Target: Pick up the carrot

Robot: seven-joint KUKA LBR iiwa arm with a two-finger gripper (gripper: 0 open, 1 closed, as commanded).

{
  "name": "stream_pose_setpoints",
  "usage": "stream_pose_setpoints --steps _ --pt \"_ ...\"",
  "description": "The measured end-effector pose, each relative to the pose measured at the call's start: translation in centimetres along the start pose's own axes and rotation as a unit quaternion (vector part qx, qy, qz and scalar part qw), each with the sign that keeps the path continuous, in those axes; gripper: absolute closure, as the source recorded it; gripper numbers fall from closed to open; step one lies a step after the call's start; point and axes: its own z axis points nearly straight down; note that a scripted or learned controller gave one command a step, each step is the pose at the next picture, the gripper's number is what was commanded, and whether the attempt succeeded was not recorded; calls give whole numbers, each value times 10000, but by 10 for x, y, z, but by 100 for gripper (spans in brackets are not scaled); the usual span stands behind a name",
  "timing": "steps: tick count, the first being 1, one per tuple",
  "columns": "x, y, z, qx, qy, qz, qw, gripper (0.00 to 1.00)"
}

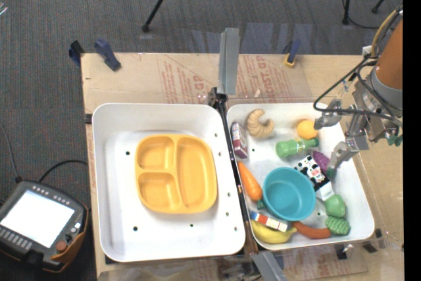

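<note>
Diagonally, carrot [249, 181] in right bin [366, 197] (left wall) — tip toward upper-left

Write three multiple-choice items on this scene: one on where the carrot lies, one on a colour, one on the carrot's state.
1. Where is the carrot?
A. in the yellow plate
B. in the right bin, by its left wall, beside the bowl
C. on the floor

2. What colour is the bowl?
A. red
B. white
C. teal

3. How does the carrot stand to the gripper?
A. it lies in the bin, apart from the gripper
B. it is lifted above the bin
C. it rests in the left bin

Answers: 1 B, the carrot lies along the right bin's left wall next to the bowl. 2 C, the bowl is teal. 3 A, the gripper is over the bin's right side, with the bowl between it and the carrot.
</note>
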Motion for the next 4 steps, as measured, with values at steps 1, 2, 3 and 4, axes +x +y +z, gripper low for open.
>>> stream_pose_setpoints --steps 1,2,3,4 --pt "-67 -5 141 -28 85 90 9999 0" --pt "-77 -41 154 0 -15 2594 9658 0" --pt "-71 -36 172 -2 -3 3148 9492 0" --pt "-73 -33 161 -6 -25 3109 9504 100"
